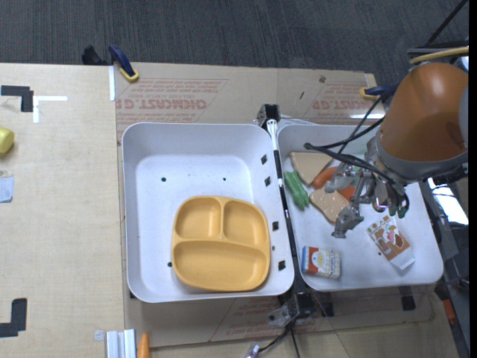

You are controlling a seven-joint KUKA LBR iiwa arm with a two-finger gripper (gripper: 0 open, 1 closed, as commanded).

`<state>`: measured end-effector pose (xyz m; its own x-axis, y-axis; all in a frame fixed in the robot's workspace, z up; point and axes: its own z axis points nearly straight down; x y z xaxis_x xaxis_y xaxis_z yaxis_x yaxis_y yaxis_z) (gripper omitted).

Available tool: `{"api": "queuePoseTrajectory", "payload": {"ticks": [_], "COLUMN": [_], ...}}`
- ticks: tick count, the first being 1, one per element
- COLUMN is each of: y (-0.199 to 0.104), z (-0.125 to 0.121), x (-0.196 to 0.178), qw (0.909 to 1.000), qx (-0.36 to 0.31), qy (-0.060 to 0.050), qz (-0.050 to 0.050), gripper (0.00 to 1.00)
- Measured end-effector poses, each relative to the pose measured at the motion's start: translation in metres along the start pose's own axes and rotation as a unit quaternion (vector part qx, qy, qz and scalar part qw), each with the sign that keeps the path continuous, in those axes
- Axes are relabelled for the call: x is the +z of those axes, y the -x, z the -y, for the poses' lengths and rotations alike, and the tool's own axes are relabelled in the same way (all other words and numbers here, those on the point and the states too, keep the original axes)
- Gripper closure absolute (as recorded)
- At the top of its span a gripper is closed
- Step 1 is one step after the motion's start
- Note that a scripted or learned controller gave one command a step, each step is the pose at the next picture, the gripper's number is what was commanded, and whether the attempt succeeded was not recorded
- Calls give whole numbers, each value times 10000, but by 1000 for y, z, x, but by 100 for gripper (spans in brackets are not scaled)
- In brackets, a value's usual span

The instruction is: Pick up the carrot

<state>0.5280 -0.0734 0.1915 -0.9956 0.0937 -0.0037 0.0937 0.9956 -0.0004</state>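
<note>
We see the gripper (350, 218) hovering over the right bin (425, 271), half hiding the carrot (325, 176); its opening we cannot tell.

Arm (425, 118) hovers over right bin (425, 271) near carrot (325, 176).

My bench (59, 222) is pale wood, with a brown cardboard sheet (223, 92) spread across its middle and right. Two white bins sit side by side on the cardboard: the left bin (141, 200) mid-bench, the right bin (417, 271) toward the right edge. A yellow object (4, 140) lies at the left edge, beside black tape marks (18, 93).
</note>
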Motion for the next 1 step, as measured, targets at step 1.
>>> {"api": "queuePoseTrajectory", "payload": {"ticks": [1], "y": [-37], "z": [-70], "x": [-9], "qw": [9976], "qx": [699], "qy": [3], "qz": [-7], "gripper": [0]}}
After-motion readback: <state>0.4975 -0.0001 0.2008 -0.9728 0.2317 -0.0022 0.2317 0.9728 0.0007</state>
